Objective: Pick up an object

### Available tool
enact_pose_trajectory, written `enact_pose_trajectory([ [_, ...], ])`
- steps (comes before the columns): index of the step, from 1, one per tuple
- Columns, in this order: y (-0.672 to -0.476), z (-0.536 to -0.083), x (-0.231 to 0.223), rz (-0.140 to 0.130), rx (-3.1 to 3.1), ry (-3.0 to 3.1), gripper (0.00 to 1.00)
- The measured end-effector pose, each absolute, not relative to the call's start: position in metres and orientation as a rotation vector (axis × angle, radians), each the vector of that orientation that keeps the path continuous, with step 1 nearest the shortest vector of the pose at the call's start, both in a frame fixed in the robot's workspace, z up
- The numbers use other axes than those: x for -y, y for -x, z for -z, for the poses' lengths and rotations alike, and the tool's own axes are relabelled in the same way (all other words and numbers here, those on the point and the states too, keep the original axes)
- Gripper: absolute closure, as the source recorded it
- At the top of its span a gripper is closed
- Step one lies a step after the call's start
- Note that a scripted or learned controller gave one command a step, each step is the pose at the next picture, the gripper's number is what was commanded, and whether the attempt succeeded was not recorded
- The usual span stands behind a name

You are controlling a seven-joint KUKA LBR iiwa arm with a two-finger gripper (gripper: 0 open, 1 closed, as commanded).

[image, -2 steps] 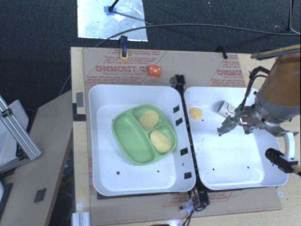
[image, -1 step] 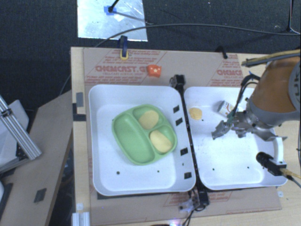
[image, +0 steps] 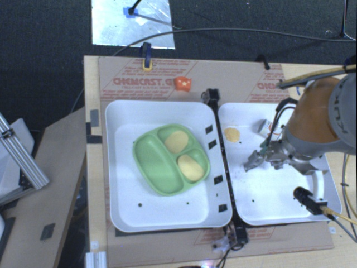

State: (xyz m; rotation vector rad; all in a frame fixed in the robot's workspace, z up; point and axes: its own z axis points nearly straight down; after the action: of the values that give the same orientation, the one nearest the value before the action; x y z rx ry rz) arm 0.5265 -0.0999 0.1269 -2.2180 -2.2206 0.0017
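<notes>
Dark carpet surrounded the surface [image: 234,74], a brown cardboard-covered sheet with red lettering that carried two shallow white bins side by side. A silvery foil sheet [image: 133,14] lay on the carpet beyond it, and a small orange block [image: 182,84] sat on the cardboard far above-left of the gripper [image: 254,161]. The gripper hung low over the right white bin [image: 268,205]; whether it was spread or pressed together could not be told. A flat round yellow disc [image: 231,133] lay just above-left of it on the bin floor, apart from it. Well to its left, the left white bin [image: 162,214] held a green three-compartment plastic plate [image: 162,163] carrying two pale yellow oval pieces [image: 177,142], one in each small compartment.
</notes>
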Motion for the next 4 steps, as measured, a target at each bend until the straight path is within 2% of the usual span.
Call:
enact_pose_trajectory([
  [1, -0.528, -0.14, 0.101, 0.002, 2.223, 2.223, 1.0],
  [2, -0.527, -0.203, 0.102, 0.006, 2.23, 2.221, 1.0],
  [4, -0.534, -0.275, 0.106, 0.004, 2.229, 2.219, 1.0],
])
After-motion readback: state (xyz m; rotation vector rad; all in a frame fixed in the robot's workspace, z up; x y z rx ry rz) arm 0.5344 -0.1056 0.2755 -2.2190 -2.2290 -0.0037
